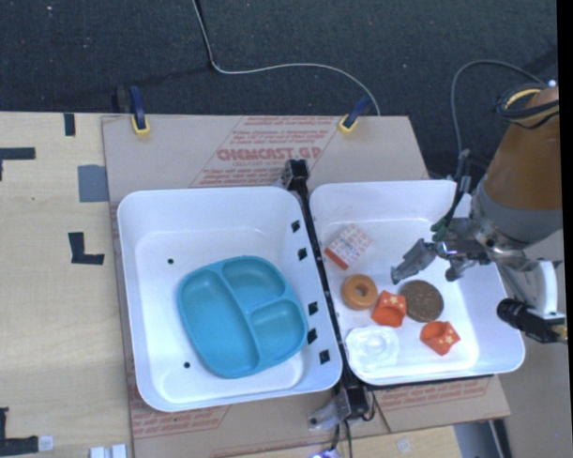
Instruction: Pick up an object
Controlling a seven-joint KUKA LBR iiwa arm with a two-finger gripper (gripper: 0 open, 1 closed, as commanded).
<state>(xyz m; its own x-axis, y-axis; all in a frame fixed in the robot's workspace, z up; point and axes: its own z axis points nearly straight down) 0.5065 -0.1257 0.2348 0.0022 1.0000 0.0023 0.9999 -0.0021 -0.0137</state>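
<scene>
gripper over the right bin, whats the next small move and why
Probably straight down: the gripper hangs with jaws open above the brown disc, holding nothing. The orange block touches the disc's left edge, so the descent should be careful.

- Looks like a robotics lab or test cell, not a home.
- Plywood bench (45,307) marked with black tape.
- Printed cardboard sheet (256,154) held by two clamps (138,119).
- Two white bins (141,214) joined by black clips.
- Loose cable (262,69) trailing over dark carpet (373,23).
- Grey-and-orange arm (528,168) reaching in.
</scene>
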